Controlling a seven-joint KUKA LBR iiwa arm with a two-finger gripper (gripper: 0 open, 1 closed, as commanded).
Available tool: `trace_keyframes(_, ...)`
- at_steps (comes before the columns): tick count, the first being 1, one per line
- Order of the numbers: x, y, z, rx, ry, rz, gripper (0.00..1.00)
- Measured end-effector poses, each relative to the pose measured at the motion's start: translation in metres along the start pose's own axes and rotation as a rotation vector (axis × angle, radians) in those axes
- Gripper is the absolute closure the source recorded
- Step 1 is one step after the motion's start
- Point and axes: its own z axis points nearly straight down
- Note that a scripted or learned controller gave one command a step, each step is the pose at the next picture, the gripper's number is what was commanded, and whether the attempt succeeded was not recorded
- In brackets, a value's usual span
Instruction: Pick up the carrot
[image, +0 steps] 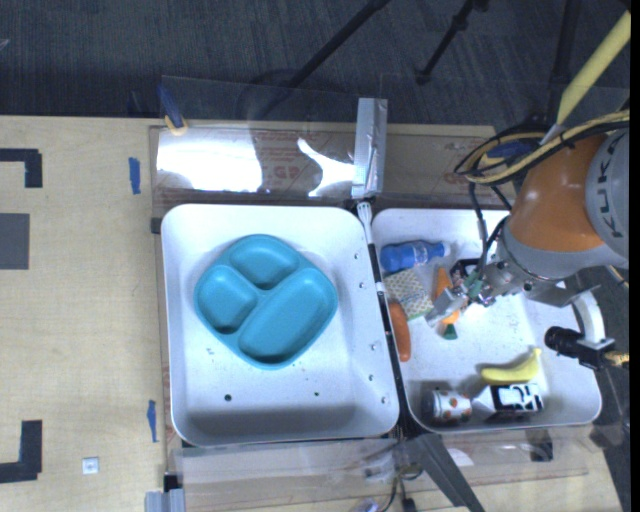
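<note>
Down in the right bin (585, 395), the gripper (462, 296) hangs low over the clutter near the bin's left-centre, its dark wrist parts crowding together so that I cannot tell whether it is parted or closed, nor whether anything sits in it. Just beside it lie small orange and green bits, too muddled to name. Left of these, the carrot (400, 331) lies lengthwise along the bin's left wall, close against the divider, which likely makes it awkward to straddle from above. Between carrot and gripper sits a speckled flat piece (410, 290), and farther back a blue bottle (410, 255) lies on its side. Toward the near edge rest a yellow banana (511, 370), a small can (452, 404) and a dark-labelled object (516, 397). The left bin (190, 300) holds a blue divided plate (265, 298), well apart from the work. By my reckoning the pickup is not yet secured, since the carrot lies flat on the bin floor
</note>
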Motion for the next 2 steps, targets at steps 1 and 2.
trace_keyframes(1, -0.010, 0.017, 0.025, -0.022, -0.013, -0.071, 0.00)
trace_keyframes(2, -0.011, 0.018, 0.014, -0.027, -0.016, -0.070, 1.00)
